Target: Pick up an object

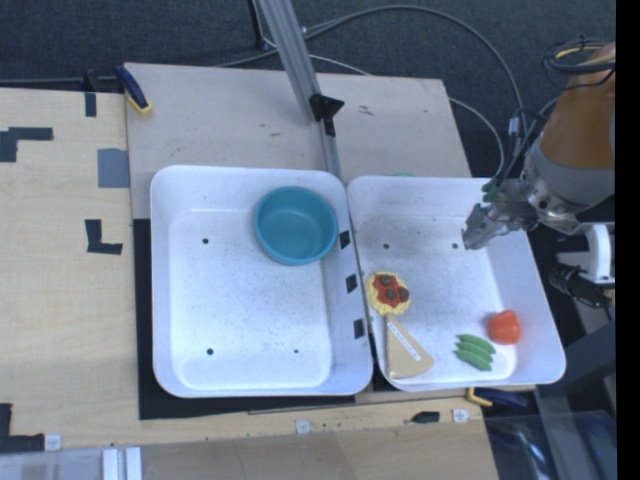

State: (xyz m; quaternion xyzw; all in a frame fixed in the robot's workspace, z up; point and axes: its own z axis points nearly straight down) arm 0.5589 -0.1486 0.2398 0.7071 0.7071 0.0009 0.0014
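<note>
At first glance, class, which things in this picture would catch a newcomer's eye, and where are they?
The blue bowl stands out at the back of the left bin. In the right bin, bright toy food sits near the front: a pizza slice, green peas and a red tomato. The arm's claw hangs over that bin's right side, apart from the food.

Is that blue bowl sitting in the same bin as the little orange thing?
No. The blue bowl sits in the left bin, while the orange thing lies in the right bin.
</note>
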